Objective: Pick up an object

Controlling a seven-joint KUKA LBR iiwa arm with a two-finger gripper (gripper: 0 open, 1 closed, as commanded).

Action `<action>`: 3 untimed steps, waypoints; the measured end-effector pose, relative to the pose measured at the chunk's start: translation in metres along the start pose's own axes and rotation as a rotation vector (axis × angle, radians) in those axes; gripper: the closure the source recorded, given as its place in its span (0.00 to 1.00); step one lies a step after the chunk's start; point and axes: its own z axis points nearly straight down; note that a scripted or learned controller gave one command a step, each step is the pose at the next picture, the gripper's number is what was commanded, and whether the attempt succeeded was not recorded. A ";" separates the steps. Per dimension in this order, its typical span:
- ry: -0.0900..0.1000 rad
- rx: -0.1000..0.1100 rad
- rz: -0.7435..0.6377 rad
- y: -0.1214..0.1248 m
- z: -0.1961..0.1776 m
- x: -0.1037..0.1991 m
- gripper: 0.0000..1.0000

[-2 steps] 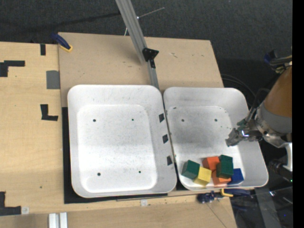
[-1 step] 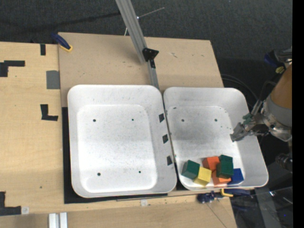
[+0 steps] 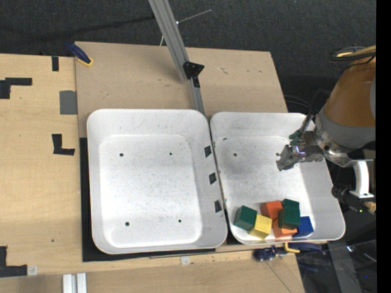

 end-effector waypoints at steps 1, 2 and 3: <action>-0.001 0.000 0.000 0.025 -0.004 0.042 1.00; 0.000 0.000 -0.001 0.047 -0.013 0.092 1.00; -0.001 0.002 -0.001 0.066 -0.005 0.151 1.00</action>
